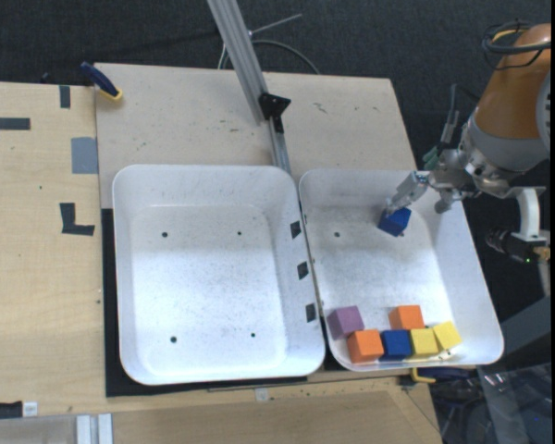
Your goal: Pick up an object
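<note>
My gripper (pixel 398 213) reaches into the right bin (pixel 467 266) from the upper right, slanting down to the left. A blue block (pixel 395 222) sits tilted between its fingertips in the bin's upper middle, and the fingers are shut on it. Along the right bin's front edge lies a cluster of blocks: a purple one (pixel 345 320), an orange one (pixel 365 344), a second blue one (pixel 397 342), a yellow one (pixel 425 341), another yellow one (pixel 447 335) and an orange one (pixel 406 317) behind them.
The left bin (pixel 129 202) lies beside the right one, their rims touching. A slanted metal pole (pixel 243 49) runs down to the bins' shared back corner. A small blue and yellow tool (pixel 102 81) lies on the bench at the far left.
</note>
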